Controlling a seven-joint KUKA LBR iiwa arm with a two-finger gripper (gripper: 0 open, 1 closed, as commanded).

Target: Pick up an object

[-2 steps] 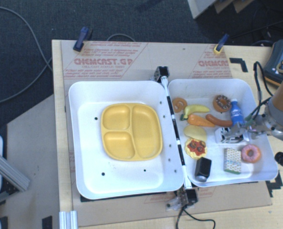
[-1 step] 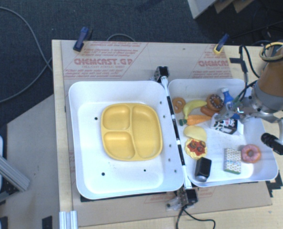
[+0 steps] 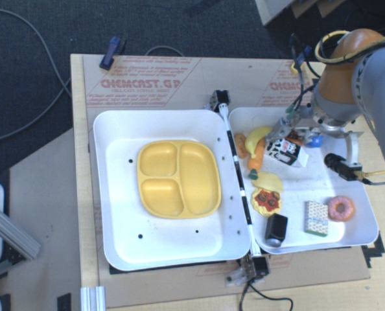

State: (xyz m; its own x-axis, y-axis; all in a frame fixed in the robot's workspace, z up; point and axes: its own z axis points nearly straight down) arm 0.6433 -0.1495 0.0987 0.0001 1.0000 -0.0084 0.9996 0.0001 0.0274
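My gripper hangs low over the back of the right bin, just above a black-and-white printed carton. A small blue thing lies right beside it. To the left of the carton lie a yellow banana and an orange carrot. Nearer the front are a pizza slice, a black block, a small patterned box and a pink donut.
The left bin holds a yellow divided plate. A black-edged divider runs between the two bins. A blue clip lies on the cardboard behind the left bin.
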